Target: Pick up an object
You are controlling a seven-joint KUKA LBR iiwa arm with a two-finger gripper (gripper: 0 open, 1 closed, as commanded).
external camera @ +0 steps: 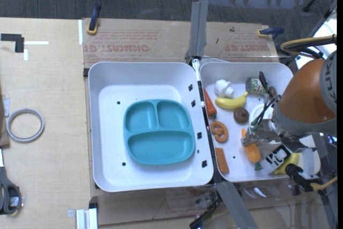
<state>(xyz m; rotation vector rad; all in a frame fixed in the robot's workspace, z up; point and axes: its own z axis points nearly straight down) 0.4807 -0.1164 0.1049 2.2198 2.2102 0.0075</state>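
Pincer (250, 140) sits low in the right bin (238, 173), right over an orange chunk (253, 154), but honestly can't tell how it's set. Further back there's a pretzel (218, 131), banana (231, 101), and the teal divided plate (159, 132) in the left bin (102, 115).

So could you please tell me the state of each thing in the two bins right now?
Teal three-compartment plastic plate: flat in left bin, nothing on it.
Yellow toy banana: lying in right bin.
Brown pretzel: lying flat.
Orange toy carrot: lying by the divider.
Gripper: low in right bin.
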